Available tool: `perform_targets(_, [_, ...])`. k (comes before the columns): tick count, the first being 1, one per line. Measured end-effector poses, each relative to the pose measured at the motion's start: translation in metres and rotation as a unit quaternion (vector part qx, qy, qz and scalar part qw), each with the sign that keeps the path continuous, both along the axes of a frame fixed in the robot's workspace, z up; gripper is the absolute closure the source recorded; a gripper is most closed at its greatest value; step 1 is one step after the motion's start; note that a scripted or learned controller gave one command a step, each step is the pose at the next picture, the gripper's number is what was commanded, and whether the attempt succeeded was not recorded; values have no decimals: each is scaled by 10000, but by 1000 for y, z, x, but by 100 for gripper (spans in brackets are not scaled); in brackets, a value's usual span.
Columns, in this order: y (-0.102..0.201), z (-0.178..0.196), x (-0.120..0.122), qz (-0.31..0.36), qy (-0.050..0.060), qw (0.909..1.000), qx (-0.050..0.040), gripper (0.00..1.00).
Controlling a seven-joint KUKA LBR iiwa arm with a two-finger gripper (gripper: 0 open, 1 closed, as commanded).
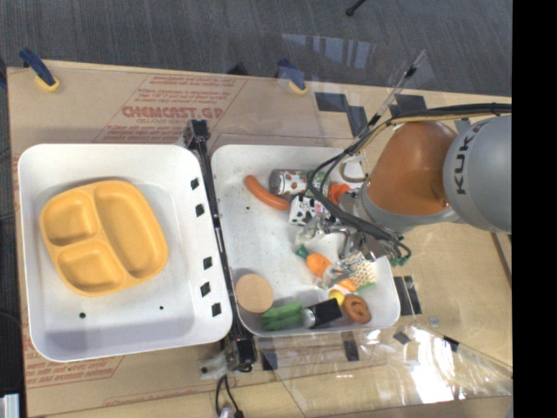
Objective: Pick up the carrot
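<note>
Roughly: the gripper (314,219) sat low over the right bin (228,233), near its middle, with cables draped round it. I couldn't tell whether it was wide or narrow, as the wrist and wiring blocked that. Nothing was visibly held.

The carrot (316,262) lay on the bin floor just beside the gripper, at about 6 o'clock from it. It was a short, stubby orange cone with a green tuft. The tuft pointed to about 10 o'clock and the body ran toward 4 o'clock, so the long axis was diagonal. It looked like smooth moulded plastic, probably hard and a bit slippery.

My read is that a small shift toward 6 o'clock was needed, closing across the short axis, from 1 to 7 o'clock.

Clutter was tight:
- A yellow-orange netted item (359,273) almost touched the carrot at its 3 o'clock.
- A brown ring (355,308) and a black block (328,313) lay at 5 o'clock.
- A green leafy piece (280,315) and a flat tan disc (255,293) lay at 7 to 8 o'clock.
- A glossy reddish-orange sausage shape (265,192) lay at 10 o'clock from the gripper beside a small tin (286,181). It was a similar colour and easy to mistake for the target.

The left bin (35,233) held a yellow divided tray (103,235) of matte plastic, well apart.
</note>
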State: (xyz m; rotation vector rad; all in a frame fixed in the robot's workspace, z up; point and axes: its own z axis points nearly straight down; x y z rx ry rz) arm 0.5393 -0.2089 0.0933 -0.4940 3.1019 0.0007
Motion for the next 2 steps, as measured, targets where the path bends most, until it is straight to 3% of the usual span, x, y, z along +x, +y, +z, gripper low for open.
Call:
perform_targets(1, [0, 0, -40, -2399, -24, 9708, 4, 0])
perform_targets(2, [2, 11, -37, -2344, -46, 9721, 3, 100])
